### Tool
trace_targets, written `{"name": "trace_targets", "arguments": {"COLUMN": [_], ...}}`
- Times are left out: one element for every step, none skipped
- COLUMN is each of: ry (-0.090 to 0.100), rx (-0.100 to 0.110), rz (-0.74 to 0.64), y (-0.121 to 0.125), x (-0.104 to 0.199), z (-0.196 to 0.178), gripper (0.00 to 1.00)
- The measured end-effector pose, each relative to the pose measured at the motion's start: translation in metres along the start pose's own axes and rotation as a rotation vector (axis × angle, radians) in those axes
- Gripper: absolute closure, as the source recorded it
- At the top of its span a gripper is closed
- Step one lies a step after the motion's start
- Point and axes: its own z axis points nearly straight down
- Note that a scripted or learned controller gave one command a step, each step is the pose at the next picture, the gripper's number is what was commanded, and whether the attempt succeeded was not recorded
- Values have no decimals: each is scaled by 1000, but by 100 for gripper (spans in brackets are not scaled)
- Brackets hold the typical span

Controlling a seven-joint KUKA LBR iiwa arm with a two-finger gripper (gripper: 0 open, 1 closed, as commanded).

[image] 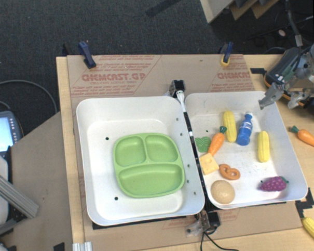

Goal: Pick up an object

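The gripper [267, 99] is seen at the right bin's [291, 166] far right corner, above the rim, with nothing between its fingers; whether they are parted cannot be told. Nearest below and left of it lie the blue bottle [244, 130] and 2 toy corn cobs [229, 126] [263, 146]. All are judged light, rigid, smooth plastic, likely slippery. The bottle would best be taken across its narrow middle.
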Motion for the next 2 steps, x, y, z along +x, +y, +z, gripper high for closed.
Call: {"name": "trace_targets", "arguments": {"ry": [3, 6], "rx": [9, 9], "rz": [1, -6], "y": [29, 42], "x": [-22, 42], "z": [104, 189], "gripper": [0, 0]}}
